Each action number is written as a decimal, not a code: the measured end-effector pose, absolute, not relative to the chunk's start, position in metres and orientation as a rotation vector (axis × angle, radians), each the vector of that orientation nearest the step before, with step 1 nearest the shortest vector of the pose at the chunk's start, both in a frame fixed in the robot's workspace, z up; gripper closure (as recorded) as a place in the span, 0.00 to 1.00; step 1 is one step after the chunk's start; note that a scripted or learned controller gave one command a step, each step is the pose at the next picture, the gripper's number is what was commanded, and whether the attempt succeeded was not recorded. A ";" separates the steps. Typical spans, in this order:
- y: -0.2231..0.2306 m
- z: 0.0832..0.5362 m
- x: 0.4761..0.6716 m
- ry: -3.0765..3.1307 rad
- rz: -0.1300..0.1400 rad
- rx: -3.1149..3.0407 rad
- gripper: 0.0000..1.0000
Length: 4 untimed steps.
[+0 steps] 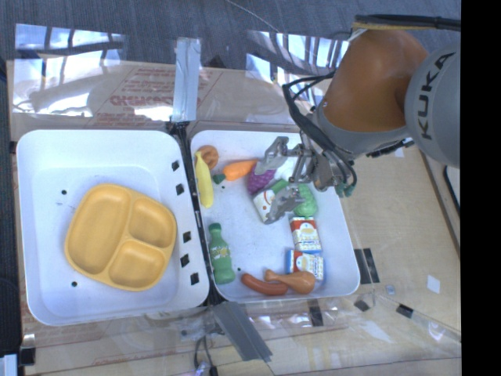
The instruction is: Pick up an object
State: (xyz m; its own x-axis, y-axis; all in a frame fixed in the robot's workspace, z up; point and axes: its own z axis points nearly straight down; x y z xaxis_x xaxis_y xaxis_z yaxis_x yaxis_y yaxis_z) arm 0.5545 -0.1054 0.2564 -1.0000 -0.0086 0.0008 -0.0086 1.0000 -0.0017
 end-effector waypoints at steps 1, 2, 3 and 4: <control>-0.131 0.148 0.600 -3.125 -0.002 -0.207 0.00; -0.133 0.091 0.615 -3.076 -0.001 -0.612 0.00; -0.117 0.092 0.560 -3.088 -0.001 -0.566 0.00; -0.116 0.103 0.562 -3.092 0.000 -0.553 1.00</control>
State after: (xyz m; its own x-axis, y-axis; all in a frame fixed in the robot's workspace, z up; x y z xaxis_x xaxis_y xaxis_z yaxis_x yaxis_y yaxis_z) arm 0.5619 -0.1157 0.1033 -0.9381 0.3463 0.0004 0.3463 0.9381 0.0001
